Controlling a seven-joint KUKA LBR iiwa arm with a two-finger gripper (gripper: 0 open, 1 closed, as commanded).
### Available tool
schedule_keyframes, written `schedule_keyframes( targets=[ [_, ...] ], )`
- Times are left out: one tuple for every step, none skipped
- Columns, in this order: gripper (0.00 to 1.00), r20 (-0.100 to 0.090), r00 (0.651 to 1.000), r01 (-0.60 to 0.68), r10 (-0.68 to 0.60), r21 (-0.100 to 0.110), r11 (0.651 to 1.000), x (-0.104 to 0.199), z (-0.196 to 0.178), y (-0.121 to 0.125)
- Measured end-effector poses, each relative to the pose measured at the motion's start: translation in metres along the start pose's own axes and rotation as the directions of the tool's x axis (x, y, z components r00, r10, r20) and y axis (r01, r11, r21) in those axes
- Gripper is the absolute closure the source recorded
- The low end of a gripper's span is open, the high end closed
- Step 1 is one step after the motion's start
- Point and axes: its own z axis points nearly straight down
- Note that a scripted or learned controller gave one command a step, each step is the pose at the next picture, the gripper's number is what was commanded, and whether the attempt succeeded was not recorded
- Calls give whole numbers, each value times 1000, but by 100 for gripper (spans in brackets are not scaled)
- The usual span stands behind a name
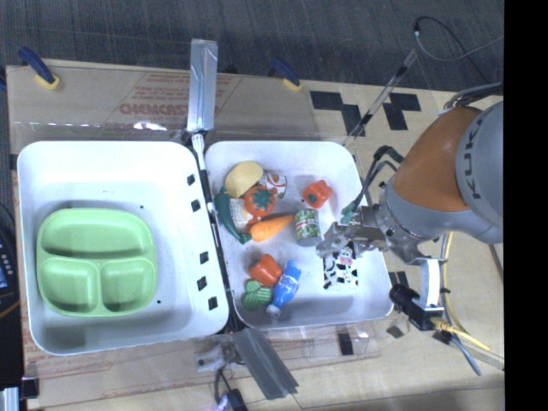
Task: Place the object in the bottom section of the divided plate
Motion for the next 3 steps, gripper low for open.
schedule_keyframes(
  targets=[
    [100,1,935,-354,354,4,935,86,47,90],
    [100,0,981,-193,193,2,981,163,15,86],
    [100,1,999,-34,34,7,999,234,16,59]
  ],
)
